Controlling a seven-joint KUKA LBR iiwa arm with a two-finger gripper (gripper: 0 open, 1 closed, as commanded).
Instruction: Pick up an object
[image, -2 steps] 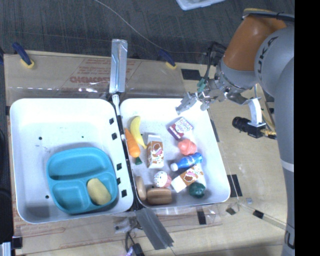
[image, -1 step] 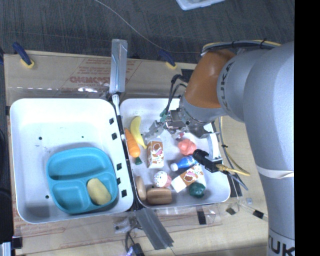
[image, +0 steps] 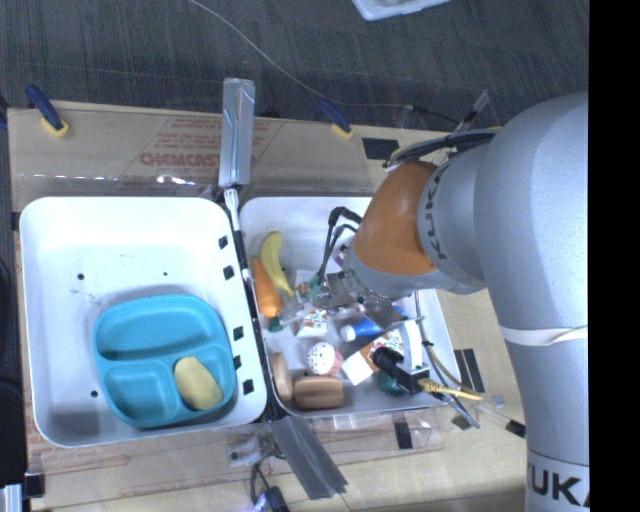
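Observation:
The right bin (image: 290, 212) holds a yellow banana (image: 272, 258), an orange carrot (image: 264, 288), a white speckled ball (image: 320, 357), a brown bread roll (image: 318, 392) and several small packets (image: 312, 322). My gripper (image: 328, 292) is low in this bin, just right of the banana and carrot and above the packets. The wrist and orange band hide its fingertips, and I see nothing between them.
The left bin (image: 40, 240) holds a blue compartment tray (image: 150, 330) with a yellow potato-like thing (image: 198, 383) in its lower right section. The grey arm covers the right bin's right half. A grey divider post (image: 236, 130) stands between the bins at the back.

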